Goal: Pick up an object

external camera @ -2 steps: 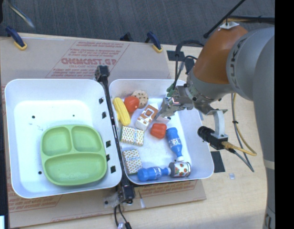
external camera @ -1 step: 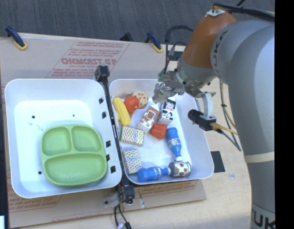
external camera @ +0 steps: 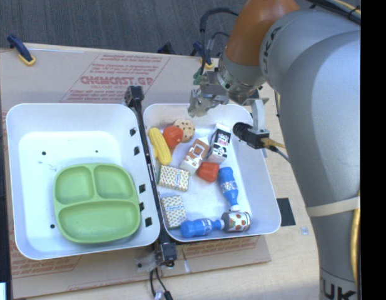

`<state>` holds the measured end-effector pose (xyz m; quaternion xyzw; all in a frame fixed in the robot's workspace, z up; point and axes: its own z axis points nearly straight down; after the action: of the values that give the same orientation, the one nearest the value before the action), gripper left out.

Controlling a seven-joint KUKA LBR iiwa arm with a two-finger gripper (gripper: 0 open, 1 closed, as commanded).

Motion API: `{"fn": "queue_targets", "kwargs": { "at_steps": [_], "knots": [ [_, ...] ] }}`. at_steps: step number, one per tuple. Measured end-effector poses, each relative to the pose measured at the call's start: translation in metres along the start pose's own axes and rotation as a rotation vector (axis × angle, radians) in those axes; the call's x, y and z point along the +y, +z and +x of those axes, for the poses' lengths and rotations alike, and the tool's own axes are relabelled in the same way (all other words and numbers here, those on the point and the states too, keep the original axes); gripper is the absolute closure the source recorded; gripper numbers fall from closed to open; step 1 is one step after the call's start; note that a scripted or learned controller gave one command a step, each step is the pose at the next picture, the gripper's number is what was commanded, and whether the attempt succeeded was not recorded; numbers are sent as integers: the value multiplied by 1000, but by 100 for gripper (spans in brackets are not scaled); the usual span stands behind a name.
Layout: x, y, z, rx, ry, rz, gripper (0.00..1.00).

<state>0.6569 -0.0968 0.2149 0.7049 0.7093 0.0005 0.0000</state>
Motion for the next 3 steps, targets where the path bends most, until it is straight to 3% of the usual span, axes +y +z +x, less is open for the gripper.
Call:
{"fn": "queue_targets", "kwargs": {
  "at_steps": [3],
  "knots": [
    [2, -31, 2, -4, -20, -4, 100]
  ]
}}
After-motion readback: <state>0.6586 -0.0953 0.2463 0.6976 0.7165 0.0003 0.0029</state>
